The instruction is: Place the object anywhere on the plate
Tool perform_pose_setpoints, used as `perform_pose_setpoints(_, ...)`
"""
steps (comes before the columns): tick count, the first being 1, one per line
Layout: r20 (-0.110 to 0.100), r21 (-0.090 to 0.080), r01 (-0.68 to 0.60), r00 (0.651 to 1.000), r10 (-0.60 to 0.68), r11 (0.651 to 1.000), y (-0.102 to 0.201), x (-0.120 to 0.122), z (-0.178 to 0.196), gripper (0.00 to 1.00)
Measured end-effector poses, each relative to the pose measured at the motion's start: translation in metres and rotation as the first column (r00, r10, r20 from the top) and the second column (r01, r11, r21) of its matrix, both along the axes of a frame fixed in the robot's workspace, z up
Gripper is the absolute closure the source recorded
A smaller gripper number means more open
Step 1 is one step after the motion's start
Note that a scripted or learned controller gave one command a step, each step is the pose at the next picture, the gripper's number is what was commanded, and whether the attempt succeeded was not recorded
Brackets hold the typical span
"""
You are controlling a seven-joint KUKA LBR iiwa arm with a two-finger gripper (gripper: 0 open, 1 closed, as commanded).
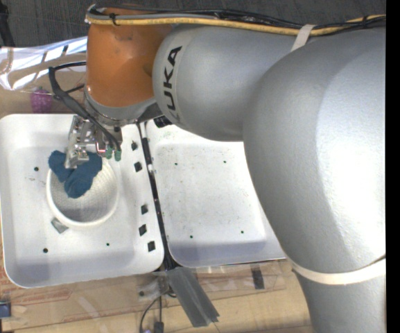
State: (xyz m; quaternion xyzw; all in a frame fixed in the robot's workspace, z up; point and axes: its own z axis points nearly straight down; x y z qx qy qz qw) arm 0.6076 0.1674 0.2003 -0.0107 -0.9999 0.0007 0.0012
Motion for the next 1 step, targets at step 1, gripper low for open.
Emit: perform_pose_setpoints(1,0.001,0.000,0.088,0.996,-0.088,0.996,-0.0120,-0.0276,0.0172,1.00)
